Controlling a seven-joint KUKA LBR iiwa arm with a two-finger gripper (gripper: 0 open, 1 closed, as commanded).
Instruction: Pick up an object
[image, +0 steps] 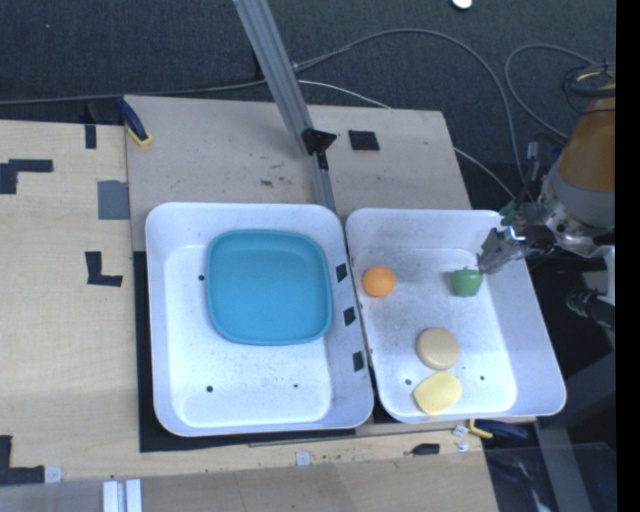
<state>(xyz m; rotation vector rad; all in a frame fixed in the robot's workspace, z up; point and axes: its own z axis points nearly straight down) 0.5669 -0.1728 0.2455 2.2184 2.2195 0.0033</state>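
We hang our hand (497, 250) over the right bin (520, 300), just beside the green ball (465, 282); whether it grips we cannot tell. An orange ball (378, 281), tan disc (438, 347) and yellow piece (438, 392) lie nearby.

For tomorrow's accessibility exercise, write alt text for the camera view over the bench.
A robot arm's end effector hovers beside a small green object in the right white bin, which also holds an orange ball, a beige disc and a yellow piece. The left bin holds a blue plate.
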